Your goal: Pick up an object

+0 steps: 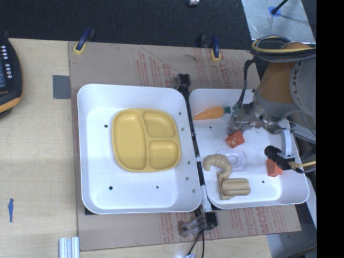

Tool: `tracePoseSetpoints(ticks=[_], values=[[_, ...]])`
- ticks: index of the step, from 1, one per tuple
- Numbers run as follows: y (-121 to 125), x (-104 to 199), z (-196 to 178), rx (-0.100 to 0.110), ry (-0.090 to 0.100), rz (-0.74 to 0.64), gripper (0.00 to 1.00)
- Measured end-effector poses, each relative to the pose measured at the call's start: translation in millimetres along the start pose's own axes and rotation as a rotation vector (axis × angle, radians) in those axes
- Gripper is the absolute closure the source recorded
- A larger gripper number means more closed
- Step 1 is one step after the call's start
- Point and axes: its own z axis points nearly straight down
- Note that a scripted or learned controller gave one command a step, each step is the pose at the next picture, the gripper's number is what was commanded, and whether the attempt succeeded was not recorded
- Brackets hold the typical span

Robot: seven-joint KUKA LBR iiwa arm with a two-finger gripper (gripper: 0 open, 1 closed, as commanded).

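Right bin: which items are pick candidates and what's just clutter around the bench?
Pick candidates, right bin:
carrot
red piece below the tool
croissant
tan roll
red block

Not in play:
yellow divided plate in left bin
blue clamps
pendant at left

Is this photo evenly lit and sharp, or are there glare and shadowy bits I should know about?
In the camera view the left bin is brightly lit, its white floor nearly washed out around the yellow tray; soft shadows sit beside the croissant and under the arm. The pincer region is dim and slightly blurred, and the floor at the top is very dark.
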Motion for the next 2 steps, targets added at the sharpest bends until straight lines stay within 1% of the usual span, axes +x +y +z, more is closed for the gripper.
tracePoseSetpoints(ticks=[1,2], values=[[-27,42,-1,0.004,0.002,-0.001,1.00],[-5,100,-95,-0.010,0.002,-0.003,1.00]])
